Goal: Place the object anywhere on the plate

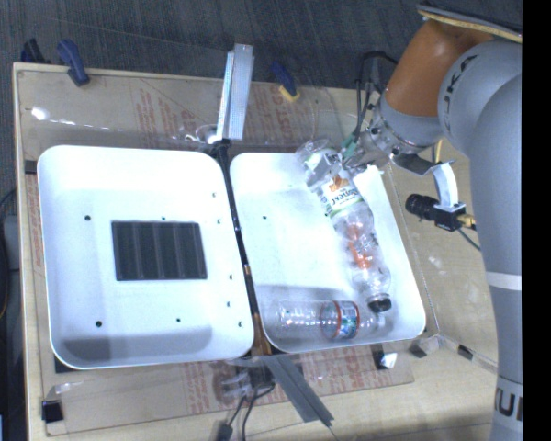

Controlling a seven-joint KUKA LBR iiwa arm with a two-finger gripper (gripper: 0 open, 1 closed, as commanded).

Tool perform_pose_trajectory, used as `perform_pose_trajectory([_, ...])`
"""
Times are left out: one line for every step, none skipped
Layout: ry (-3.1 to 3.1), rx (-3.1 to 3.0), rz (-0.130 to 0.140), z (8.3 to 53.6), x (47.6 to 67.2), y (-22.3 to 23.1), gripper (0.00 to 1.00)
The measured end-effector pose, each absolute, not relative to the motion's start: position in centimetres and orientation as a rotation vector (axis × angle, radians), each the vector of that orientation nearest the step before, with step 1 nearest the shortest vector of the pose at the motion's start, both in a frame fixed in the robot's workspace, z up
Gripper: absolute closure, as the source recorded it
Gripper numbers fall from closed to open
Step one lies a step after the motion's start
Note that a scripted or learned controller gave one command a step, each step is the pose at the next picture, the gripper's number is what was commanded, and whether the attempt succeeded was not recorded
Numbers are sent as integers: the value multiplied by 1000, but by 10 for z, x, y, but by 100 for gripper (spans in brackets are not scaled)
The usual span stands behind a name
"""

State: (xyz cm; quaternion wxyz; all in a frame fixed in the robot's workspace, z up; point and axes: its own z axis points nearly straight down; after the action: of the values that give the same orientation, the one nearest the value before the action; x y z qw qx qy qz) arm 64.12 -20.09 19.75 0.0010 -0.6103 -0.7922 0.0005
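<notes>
Bench w/ 2 white bins [129,168]; gripper [347,159] state unclear over plastic bottle [356,232]; could slip, slick & round, missing dark plate [158,250].

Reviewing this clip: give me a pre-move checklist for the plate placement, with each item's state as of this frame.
1. Plate reachable in left bin: ok, dark, lying flat.
2. Bottle between gripper fingers: cannot tell.
3. Gripper near upper bottle: ok, at its top end.
4. Lower bottle out of the way: ok, lying along right bin's near wall.
5. Path over the divider: ok, nothing standing on it.
</notes>
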Motion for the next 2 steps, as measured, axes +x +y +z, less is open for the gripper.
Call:
perform_pose_trajectory([-2773, -1471, 2, 247, 598, -126, 100])
perform_pose_trajectory([-3041, -769, 2, 232, 566, -69, 100])
